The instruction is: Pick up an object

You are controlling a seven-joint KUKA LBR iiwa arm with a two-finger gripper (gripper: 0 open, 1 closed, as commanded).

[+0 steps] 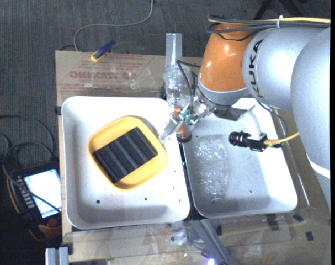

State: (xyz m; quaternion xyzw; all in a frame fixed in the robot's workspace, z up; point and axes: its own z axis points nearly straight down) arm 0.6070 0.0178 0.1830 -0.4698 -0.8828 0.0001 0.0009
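Note:
A yellow rounded sponge-like block with a black ribbed top [127, 151] lies tilted in the left bin [81, 203]. A clear crumpled plastic piece [212, 167] lies in the right bin [266, 197]. My gripper [178, 128] hangs low over the divider between the two bins, just right of the yellow block's upper right corner and up-left of the clear piece. Nothing is visibly held in it. The grey arm with its orange band [228, 59] covers the back of the right bin.
A black connector on a yellow cable [245, 139] hangs over the right bin. A cardboard sheet [112, 76] lies behind the bins with a blue and yellow tool [102, 49] at its edge. A lit screen [41, 189] and cables sit on the floor at left.

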